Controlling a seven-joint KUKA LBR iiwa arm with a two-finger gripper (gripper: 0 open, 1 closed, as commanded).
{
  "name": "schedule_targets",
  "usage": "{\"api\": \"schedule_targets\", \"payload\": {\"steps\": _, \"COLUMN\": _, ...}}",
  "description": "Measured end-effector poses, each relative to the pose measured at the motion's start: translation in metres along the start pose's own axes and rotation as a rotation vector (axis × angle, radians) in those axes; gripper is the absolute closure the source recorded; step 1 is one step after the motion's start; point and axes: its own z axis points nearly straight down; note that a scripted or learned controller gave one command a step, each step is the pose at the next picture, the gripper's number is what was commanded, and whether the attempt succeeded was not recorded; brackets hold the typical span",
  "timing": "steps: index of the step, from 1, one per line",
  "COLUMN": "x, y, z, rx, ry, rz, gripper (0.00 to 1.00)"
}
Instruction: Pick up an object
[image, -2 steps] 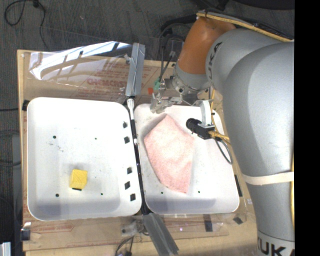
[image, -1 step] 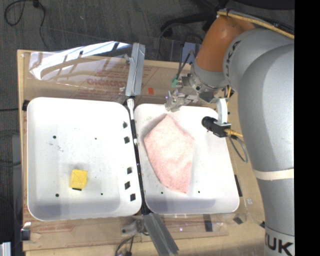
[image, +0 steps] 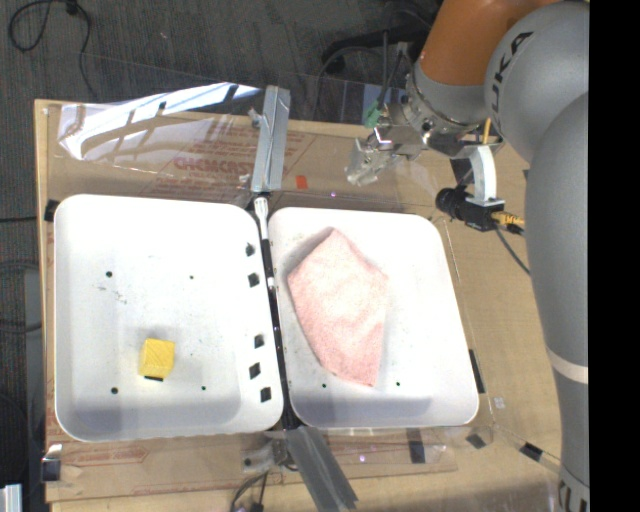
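A pink cloth (image: 342, 303) lies spread across the middle of the right bin (image: 450, 390). A small yellow block (image: 157, 358) rests in the lower part of the left bin (image: 80, 230). My gripper (image: 368, 160) hangs above the bench just beyond the far rim of the right bin, apart from the cloth. Nothing shows between its fingers.
A metal divider bar (image: 268, 140) runs between the bins toward the back. Clear plastic sheeting (image: 160, 110) lies at the back left of the cardboard-covered bench. The arm's grey body (image: 560, 250) stands along the right side.
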Motion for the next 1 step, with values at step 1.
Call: {"api": "schedule_targets", "payload": {"steps": 1, "x": -0.0568, "y": -0.0055, "z": 0.0926, "rx": 0.005, "ry": 0.002, "rz": -0.206, "gripper": 1.00}}
